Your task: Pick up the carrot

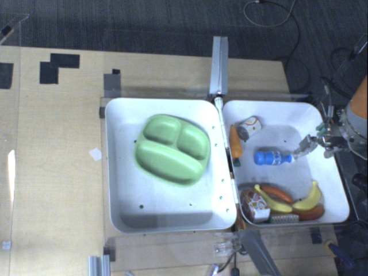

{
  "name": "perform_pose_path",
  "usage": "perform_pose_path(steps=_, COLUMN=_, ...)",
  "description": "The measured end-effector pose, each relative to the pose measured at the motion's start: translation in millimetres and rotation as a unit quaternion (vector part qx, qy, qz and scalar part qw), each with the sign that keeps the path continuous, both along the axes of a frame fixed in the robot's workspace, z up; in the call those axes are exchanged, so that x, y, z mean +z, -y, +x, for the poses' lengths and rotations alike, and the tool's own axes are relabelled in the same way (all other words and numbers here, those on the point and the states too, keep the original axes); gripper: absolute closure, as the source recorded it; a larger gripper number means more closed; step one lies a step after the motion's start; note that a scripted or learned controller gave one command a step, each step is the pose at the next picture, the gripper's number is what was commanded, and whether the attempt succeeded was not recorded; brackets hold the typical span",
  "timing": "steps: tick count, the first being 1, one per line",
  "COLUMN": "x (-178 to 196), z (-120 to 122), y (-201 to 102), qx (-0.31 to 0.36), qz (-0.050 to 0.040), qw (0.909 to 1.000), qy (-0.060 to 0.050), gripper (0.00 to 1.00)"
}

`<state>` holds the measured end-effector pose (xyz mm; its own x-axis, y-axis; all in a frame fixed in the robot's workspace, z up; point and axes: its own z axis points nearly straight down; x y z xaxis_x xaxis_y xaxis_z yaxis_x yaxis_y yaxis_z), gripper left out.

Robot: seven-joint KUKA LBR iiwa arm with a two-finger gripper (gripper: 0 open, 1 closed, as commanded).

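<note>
Gripper [307,145] first: we see it reaching in from the right over the right bin [330,171], its tip just beside the cap end of the blue bottle [272,157], and we cannot tell how it stands, apart or together. We find the carrot [235,142] lying lengthwise against the left wall of that same bin, well apart from the gripper, with the bottle between them. Near the carrot's upper end we see a small can [249,127] on its side. Along the bin's near edge we note a banana [305,200], a reddish pepper-like piece [275,193] and a small packet [255,205] bunched together. We see a green divided plate [172,148] resting in the left bin [121,171].
</note>
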<state>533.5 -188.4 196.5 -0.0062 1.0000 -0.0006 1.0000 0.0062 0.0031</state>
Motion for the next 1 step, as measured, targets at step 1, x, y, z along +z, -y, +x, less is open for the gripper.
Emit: perform_pose_path(steps=1, x=-104.8, z=-43.5, y=-63.2, qx=0.05, qz=0.0, qw=0.9988, qy=0.003, gripper=0.0)
